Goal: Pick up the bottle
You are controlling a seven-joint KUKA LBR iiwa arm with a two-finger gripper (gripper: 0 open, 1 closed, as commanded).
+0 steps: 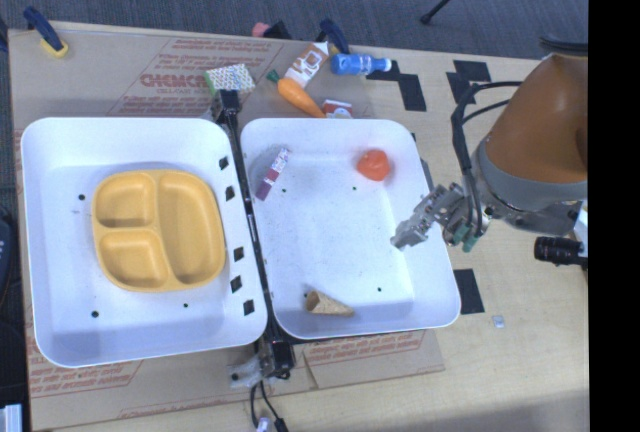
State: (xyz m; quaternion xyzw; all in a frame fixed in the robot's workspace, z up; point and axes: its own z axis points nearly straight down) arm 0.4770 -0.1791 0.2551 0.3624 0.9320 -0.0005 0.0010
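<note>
Gripper (425,223) low at the right bin's (330,315) right edge, fingers apart, nothing between them. Bottle (272,172) (small, purple cap) lying near the bin's left wall. Well apart.

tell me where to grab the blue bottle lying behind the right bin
Probably across the middle of the blue bottle's body, coming straight down. It lies on its side on the cardboard, its long axis running left to right with the neck pointing right, so close the fingers front to back across it.
</note>
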